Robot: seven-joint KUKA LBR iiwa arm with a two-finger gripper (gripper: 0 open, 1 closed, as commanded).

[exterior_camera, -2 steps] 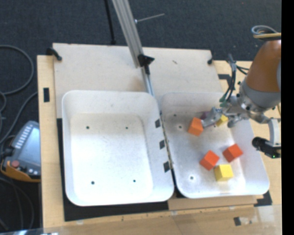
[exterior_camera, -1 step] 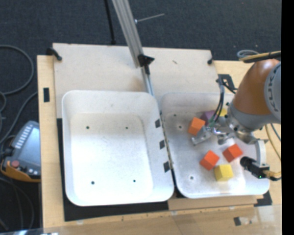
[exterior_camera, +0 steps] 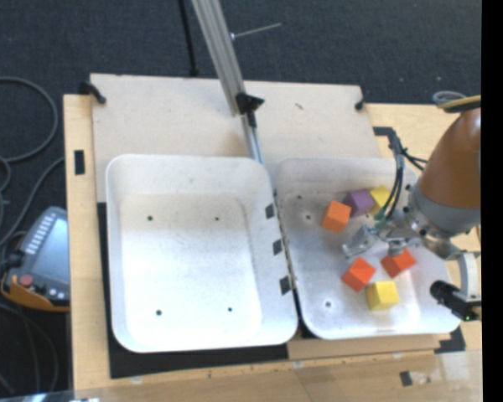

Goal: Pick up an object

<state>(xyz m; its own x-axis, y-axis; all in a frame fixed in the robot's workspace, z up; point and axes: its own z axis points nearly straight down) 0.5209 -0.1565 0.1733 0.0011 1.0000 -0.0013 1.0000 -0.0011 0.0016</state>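
No readable brand, label or writing anywhere in the frame. Pincer [exterior_camera: 370,239] low over the right bin [exterior_camera: 306,308], reaching in from the right below the grey wrist and orange band of the arm [exterior_camera: 453,178]. Impossible to tell how far apart the metal tips stood, or whether anything was between them; nothing seen clearly held. Blocks clustered round the pincer inside the right bin: orange block [exterior_camera: 337,215] up and to the left, purple block [exterior_camera: 361,200] just beside it, yellow block [exterior_camera: 380,197] partly hidden behind cables, red-orange block [exterior_camera: 359,273] just below the tips, red block [exterior_camera: 398,263] to the lower right close to the wrist, second yellow block [exterior_camera: 382,294] nearest the front wall. Left bin [exterior_camera: 117,224] alongside on the surface [exterior_camera: 80,224], touching the right one along the middle edge.
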